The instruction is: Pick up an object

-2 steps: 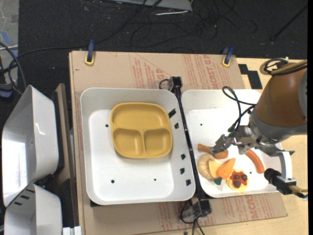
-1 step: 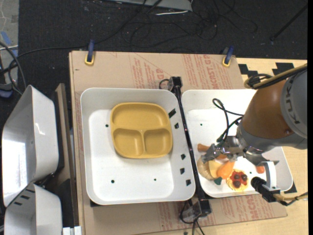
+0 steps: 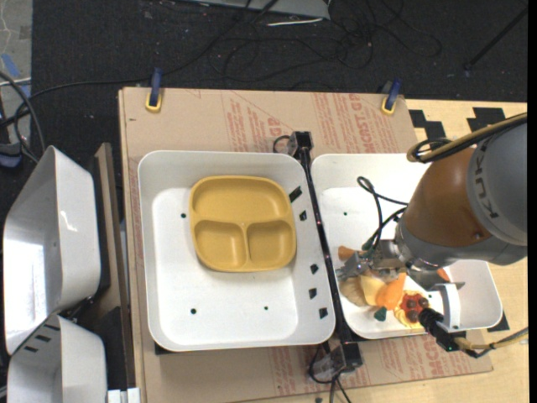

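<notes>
Rightward, claw [image 3: 362, 269] beside bin's [image 3: 361, 168] edge.

Yellow divided plate [image 3: 243, 223] in left bin [image 3: 164, 309]; two clamps, upper left [image 3: 153, 91] and upper right [image 3: 390, 96]; cables [image 3: 252, 36] along top.

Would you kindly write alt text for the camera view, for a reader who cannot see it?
A grey and orange robot arm reaches down into the right white bin, over a small pile of toy objects. The left white bin holds a yellow divided plate.
</notes>
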Motion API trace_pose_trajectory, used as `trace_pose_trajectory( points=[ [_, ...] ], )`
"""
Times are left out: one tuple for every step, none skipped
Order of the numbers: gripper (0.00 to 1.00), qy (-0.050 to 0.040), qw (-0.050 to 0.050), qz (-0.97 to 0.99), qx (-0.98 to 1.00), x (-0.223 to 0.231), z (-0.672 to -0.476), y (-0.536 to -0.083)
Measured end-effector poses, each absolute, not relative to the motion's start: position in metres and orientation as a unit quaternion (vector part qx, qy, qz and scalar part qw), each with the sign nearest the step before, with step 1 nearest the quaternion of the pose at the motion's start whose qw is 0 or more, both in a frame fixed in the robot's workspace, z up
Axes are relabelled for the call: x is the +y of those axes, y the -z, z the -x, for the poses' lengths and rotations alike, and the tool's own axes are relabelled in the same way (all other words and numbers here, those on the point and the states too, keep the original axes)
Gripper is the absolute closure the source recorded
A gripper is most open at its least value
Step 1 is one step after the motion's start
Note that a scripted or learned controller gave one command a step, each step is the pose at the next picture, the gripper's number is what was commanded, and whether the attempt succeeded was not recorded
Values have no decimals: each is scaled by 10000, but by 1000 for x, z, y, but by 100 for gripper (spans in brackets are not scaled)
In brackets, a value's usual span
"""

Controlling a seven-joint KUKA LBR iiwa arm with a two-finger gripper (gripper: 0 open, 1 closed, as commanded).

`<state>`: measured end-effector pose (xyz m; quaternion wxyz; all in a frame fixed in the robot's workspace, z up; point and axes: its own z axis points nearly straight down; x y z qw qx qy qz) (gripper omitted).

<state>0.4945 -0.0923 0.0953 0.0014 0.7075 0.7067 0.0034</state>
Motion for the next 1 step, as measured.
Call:
trace_pose_trajectory(
  points=[
    [100, -2, -6, -7081, 7061, -93, -492, -102]
  ],
)
